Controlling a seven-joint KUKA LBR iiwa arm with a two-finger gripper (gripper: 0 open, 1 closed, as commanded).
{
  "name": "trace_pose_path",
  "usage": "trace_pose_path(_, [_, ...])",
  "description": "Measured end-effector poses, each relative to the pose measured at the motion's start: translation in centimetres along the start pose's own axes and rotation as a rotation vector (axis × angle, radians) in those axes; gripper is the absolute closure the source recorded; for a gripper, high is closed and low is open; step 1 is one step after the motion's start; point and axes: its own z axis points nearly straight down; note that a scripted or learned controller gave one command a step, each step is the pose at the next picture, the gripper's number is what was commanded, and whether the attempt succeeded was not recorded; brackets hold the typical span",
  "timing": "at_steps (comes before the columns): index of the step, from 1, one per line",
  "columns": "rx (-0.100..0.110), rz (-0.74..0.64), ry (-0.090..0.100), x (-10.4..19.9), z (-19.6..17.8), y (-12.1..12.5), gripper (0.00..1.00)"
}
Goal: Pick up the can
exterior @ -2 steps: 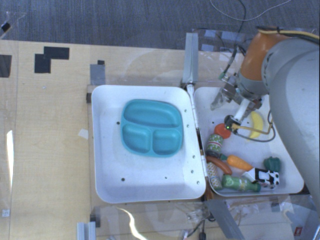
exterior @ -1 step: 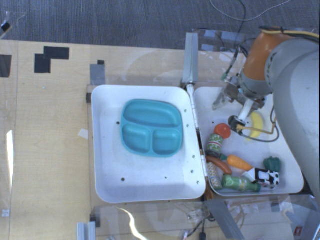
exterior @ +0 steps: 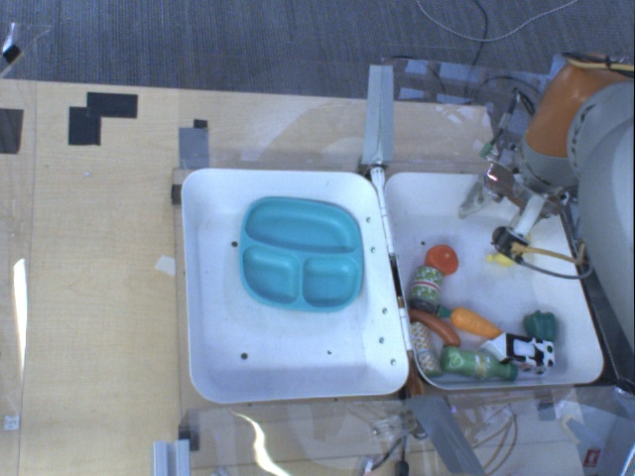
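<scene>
- The can [exterior: 427, 286] sits in the right bin [exterior: 585, 365], near the bin's left wall, label in green and red, untouched.
- At the can's 1 o'clock, just beside it, there's a red ball [exterior: 443, 259].
- At its 5 o'clock lie a sausage [exterior: 437, 326] and a carrot [exterior: 474, 321], close together.
- Further down at 5 o'clock, a green bottle [exterior: 474, 365] lies on its side along the bin's near wall, with a cow toy [exterior: 531, 353] and a green pepper [exterior: 541, 324] off to its right.
- The gripper [exterior: 488, 188] hovers at the can's 1 o'clock, well apart from it, over the bin's far end; fingers [exterior: 470, 200] spread, nothing between them.
- In the left bin [exterior: 213, 365], at the can's 9 o'clock, a blue tray [exterior: 301, 253].
</scene>
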Motion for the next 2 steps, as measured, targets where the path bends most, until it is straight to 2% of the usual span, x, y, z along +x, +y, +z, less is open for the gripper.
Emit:
trace_pose_path(1, [-0.023, -0.007, 0.002, 0.2, -1.3, 0.3, 1.0])
trace_pose_path(2, [-0.025, 0.012, -0.001, 7.1, -11.0, -4.7, 1.0])
